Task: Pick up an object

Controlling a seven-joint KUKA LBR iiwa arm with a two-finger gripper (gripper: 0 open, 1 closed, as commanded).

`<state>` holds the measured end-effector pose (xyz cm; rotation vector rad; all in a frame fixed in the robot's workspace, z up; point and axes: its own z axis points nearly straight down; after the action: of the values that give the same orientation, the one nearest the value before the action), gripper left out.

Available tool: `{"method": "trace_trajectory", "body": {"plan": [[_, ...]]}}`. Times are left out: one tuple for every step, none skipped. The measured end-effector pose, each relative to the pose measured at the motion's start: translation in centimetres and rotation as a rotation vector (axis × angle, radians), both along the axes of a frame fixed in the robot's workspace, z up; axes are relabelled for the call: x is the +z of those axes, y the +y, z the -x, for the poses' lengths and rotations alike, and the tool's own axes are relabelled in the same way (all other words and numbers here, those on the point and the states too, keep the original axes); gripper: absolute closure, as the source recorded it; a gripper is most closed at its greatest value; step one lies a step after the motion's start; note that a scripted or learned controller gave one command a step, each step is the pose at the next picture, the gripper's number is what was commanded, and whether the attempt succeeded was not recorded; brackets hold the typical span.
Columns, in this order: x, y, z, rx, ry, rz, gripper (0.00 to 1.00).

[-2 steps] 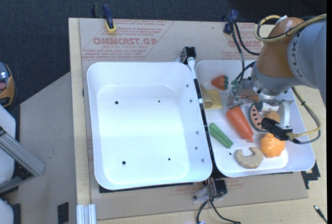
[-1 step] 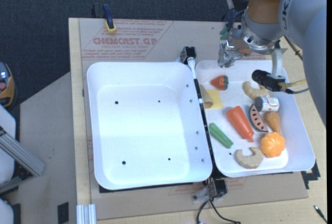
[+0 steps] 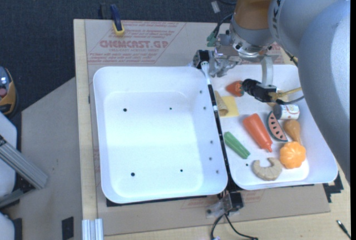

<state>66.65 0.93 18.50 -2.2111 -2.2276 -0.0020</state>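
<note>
Gripper (image 3: 217,64) sits at the far left corner of the right bin (image 3: 312,171), right by the rim it shares w/ the left bin (image 3: 100,79). Can't tell from this angle whether it's open or closed, or if it has anything: the wrist covers it from above.

All pickable stuff is in the right bin. Closest to the gripper are a small red piece (image 3: 234,88) and a yellow wedge (image 3: 226,104) against the shared rim. Further toward the near side are a carrot (image 3: 258,130), a green stick (image 3: 236,145), a melon slice (image 3: 276,126), an orange (image 3: 292,154) and a bread piece (image 3: 267,169).

Prob. toy food: light, stiff, smooth, likely to skid or pop out if pinched off-centre. The carrot looks the easiest, taken across its thick middle. The wedge is flat and hugs the wall, so there's little room beside it. The orange is round and may roll.

Hard to read: the arm cuts off the bin's right side, and the red piece is too small to ID.
</note>
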Motion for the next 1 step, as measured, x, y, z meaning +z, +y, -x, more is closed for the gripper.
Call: {"method": "trace_trajectory", "body": {"plan": [[-0.02,5.62,0.02,-0.002,-0.003,0.002,1.0]]}}
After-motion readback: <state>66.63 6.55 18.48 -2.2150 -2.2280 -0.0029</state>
